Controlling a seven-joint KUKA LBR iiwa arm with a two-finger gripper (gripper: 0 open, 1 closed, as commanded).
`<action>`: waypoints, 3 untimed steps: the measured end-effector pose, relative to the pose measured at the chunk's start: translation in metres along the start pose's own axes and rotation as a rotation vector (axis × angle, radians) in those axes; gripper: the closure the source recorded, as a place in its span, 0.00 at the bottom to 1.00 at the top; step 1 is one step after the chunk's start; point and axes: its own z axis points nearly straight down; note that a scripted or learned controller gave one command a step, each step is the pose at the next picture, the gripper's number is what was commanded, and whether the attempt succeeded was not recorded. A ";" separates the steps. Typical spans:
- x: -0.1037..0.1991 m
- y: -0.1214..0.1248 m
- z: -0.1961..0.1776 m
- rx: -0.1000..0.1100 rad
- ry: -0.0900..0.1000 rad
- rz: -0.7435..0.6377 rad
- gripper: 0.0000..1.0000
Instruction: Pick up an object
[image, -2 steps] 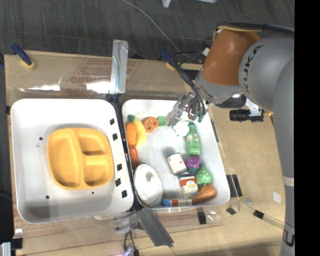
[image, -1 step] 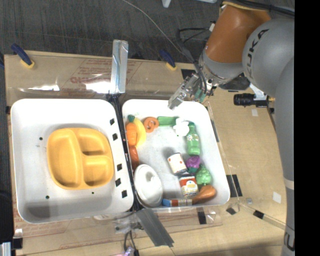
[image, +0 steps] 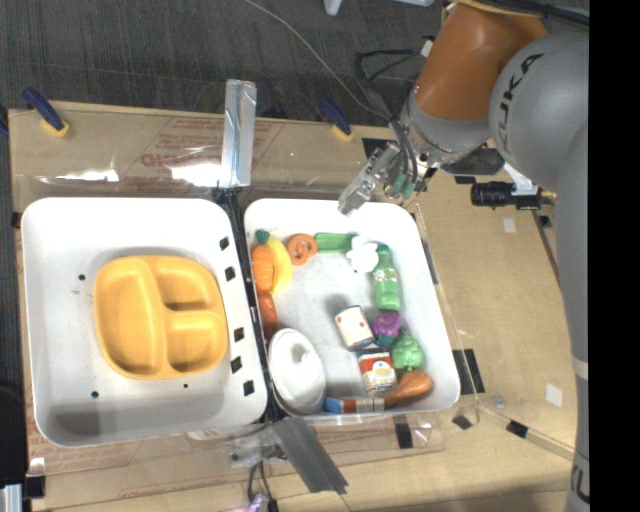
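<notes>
Toy food (image: 340, 310) lies heaped in the right bin (image: 432, 300): roughly a dozen small pieces, among them one green bottle (image: 385, 280), two small cans (image: 353, 326), a white bowl (image: 297, 366) and a carrot (image: 263, 268). The left bin (image: 40, 300) holds one yellow divided tray (image: 160, 315). The pieces crowd the bin's walls, with bare floor in its middle. The gripper (image: 362, 190) hangs above the right bin's far rim, holding nothing; whether its fingers are apart cannot be told.

Grey arm (image: 545, 110) entering from the right, orange band (image: 470, 55) above the wrist, gripper (image: 362, 193) pointing down-left from the wrist, tilted, nothing visible between its fingers
</notes>
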 end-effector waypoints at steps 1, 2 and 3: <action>0.000 0.001 -0.011 0.000 -0.003 -0.007 1.00; -0.001 0.003 -0.022 -0.001 -0.007 -0.013 1.00; 0.046 0.005 -0.002 0.001 0.008 -0.152 1.00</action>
